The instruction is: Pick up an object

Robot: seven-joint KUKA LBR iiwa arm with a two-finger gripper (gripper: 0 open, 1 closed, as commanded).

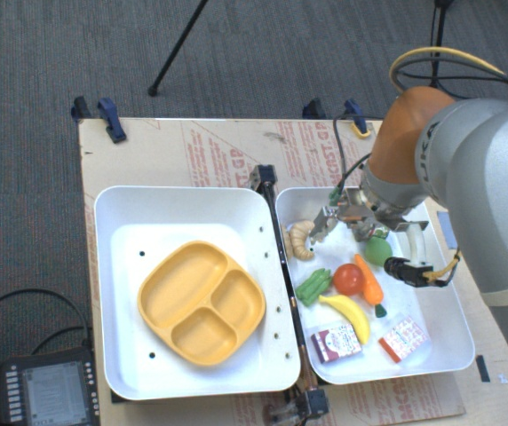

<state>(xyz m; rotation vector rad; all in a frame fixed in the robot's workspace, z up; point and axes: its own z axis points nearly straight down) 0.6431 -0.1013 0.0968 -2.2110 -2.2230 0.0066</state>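
In the right bin lie a beige curled pastry, a green pod piece, a red tomato, an orange carrot, a yellow banana, a green lime, a dark red box and a red-and-white packet. My gripper hangs over the bin's far part, between the pastry and the lime. It is open, and nothing sits between its fingers. Its left fingertip is close to the pastry's right side.
The left bin holds a yellow three-compartment plate. Blue clamps grip the bench's far edge. A tripod leg crosses the floor behind. A pendant lies on the floor at the lower left.
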